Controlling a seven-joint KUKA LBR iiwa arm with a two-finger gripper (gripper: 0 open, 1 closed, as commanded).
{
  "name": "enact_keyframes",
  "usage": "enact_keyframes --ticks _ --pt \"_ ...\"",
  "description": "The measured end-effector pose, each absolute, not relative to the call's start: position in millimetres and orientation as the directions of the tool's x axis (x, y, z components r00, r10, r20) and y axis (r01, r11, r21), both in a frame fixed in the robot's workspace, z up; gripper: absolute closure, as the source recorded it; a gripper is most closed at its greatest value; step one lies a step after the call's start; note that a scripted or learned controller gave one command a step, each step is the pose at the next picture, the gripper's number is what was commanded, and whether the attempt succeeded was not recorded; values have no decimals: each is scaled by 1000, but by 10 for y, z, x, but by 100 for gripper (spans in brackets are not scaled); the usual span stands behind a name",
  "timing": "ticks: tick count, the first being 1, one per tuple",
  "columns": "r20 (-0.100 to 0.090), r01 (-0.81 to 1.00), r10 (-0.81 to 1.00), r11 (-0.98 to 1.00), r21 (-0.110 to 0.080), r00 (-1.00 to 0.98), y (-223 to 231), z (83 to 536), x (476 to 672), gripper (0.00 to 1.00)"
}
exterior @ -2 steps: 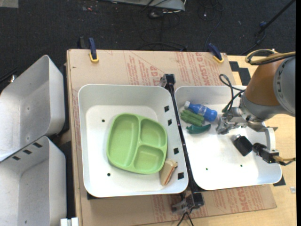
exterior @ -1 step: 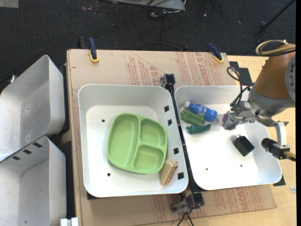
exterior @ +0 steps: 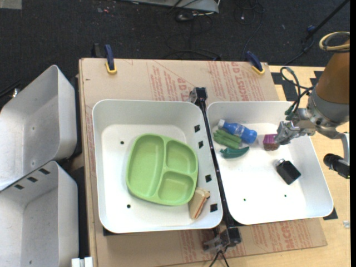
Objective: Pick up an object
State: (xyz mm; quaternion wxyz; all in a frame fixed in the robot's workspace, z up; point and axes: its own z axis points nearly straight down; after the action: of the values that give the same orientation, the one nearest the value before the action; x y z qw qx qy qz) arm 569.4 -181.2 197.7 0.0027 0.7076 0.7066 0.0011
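Right beside the end effector (exterior: 281,133), on its left tip, sits a small purple block (exterior: 270,142). The two look like they touch, or nearly touch, but the picture is too small to be sure, and I cannot tell if the block is between the fingers or just next to them. So I cannot tell whether the end effector is open or closed, and I would not say it holds anything. It hangs over the right white bin (exterior: 311,204), close to that bin's far right side, with the grey and orange arm (exterior: 334,88) coming in from the right behind it. Just below the end effector and a little to its right lies a small black box (exterior: 288,171), apart from it, turned at a slant. Farther off to its left lie three things close together: a blue plastic bottle (exterior: 240,130), a light green piece (exterior: 228,139) and a dark green curved piece (exterior: 235,152). The bottle's long side runs left to right, pointing toward the end effector. Well away to the left, in the other bin (exterior: 111,115), are a light green plate with three parts (exterior: 162,169) and a tan wedge (exterior: 198,203) touching its lower right edge. I think the purple block is the easiest thing to pick, since it is the nearest one, and the end effector would barely need to shift left and down to close on it.
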Motion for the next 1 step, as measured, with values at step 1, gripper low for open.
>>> enact_keyframes --ticks 1 --pt "-1 1000 1000 2 3 -2 -1813 2171 5703 100"
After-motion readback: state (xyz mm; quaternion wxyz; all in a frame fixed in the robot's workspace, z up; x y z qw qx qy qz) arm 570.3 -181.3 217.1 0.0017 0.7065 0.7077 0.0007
